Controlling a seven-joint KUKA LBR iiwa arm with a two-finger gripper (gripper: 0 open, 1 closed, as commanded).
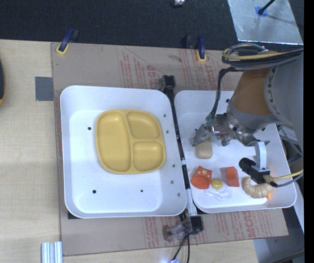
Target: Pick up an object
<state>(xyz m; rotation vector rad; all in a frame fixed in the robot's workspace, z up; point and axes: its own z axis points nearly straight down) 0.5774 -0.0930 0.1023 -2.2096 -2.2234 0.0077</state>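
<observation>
Tool (205,137) is seen low over beige block (203,149) in right bin (288,201); jaw state can't be told. Risk judged: block gets nudged aside w/ off-centre closing, grasp is missed

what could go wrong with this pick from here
The gripper sits right above the beige block, which lies close to the right bin's left wall, so a grasp may clip that wall or nudge the block aside. The red piece, yellow piece and orange block are bunched together just below and could get knocked or caught. Whether anything is gripped can't be seen.
</observation>
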